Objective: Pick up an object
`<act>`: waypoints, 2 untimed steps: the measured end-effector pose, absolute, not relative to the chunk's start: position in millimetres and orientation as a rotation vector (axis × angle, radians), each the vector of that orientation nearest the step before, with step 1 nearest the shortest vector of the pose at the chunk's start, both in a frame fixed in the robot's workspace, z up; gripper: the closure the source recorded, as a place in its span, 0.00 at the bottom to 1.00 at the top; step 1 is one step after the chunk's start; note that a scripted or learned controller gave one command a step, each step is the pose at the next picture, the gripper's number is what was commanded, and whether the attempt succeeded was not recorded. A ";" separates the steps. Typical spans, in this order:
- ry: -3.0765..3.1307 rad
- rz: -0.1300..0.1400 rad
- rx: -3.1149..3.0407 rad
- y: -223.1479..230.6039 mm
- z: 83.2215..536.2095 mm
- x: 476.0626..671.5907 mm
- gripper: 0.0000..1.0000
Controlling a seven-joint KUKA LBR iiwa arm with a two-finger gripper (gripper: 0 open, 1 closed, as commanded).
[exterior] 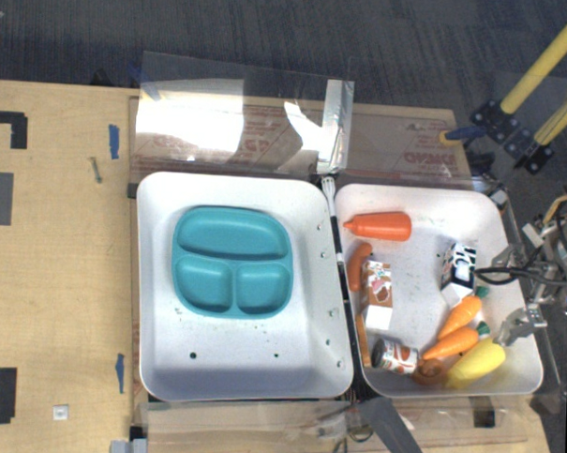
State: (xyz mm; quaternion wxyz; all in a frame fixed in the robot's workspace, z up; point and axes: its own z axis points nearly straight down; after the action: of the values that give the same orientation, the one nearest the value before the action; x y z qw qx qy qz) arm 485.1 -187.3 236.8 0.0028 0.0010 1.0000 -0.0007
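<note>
- Carrot [378,225], orange, lying at the far end of the right bin [425,203].
- Lemon [476,363] and small carrots [452,330] in its near right corner.
- Teal tray [232,261] in left bin [165,357].
- Claw: state cannot be told.

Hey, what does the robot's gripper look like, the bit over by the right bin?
The gripper is pale silvery metal on darker hardware, with thin black cables looping beside it at the right bin's edge. Finer details are too small to tell.
</note>
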 end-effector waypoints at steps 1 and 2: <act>3.118 -0.012 -0.079 -211.0 121.3 487.1 0.00; 3.104 0.009 -0.278 -209.8 104.9 508.6 0.00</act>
State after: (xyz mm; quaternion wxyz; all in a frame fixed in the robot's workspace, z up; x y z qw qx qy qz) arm 508.6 -209.8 104.9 0.0127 -0.0893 0.9959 0.0029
